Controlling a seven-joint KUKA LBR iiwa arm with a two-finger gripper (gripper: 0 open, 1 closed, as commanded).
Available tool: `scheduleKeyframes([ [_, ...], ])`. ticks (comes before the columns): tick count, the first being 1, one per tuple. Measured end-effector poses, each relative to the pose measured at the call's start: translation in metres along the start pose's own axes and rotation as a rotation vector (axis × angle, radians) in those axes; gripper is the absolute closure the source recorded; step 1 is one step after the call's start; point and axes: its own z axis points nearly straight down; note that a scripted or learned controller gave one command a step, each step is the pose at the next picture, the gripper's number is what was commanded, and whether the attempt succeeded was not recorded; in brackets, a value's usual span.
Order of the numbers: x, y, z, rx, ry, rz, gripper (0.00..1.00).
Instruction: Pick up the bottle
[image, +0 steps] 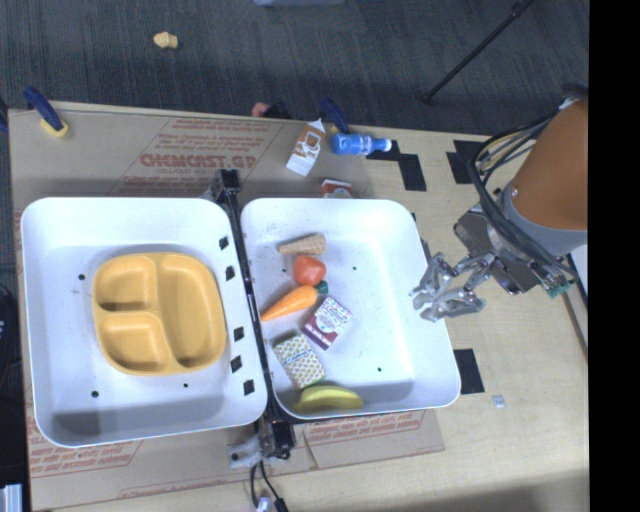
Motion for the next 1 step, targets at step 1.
scheduleKeyframes([
  [1, -0.0008, -0.0003, -0.0105, 0.001, 0.000, -0.001, 1.00],
])
